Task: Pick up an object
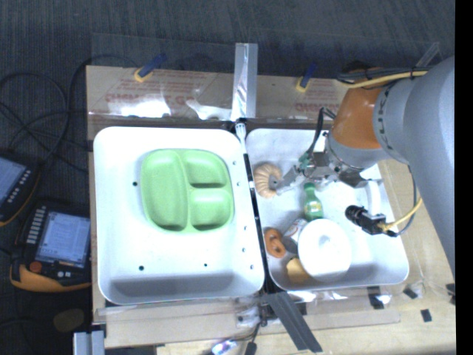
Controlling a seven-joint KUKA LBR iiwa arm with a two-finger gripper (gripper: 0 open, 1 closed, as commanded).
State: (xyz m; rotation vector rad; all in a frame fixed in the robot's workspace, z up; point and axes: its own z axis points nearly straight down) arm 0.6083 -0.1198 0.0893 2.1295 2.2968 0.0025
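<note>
- Toys sit crowded in the right bin (pixel 392 268): a green bottle (pixel 312 203), a shell (pixel 266 179) and a white cup (pixel 324 247), so they are easy to reach.
- The gripper (pixel 316 170) hangs just above the bottle; I cannot tell how it is set.
- A green tray (pixel 186 189) lies in the left bin (pixel 118 265).
</note>
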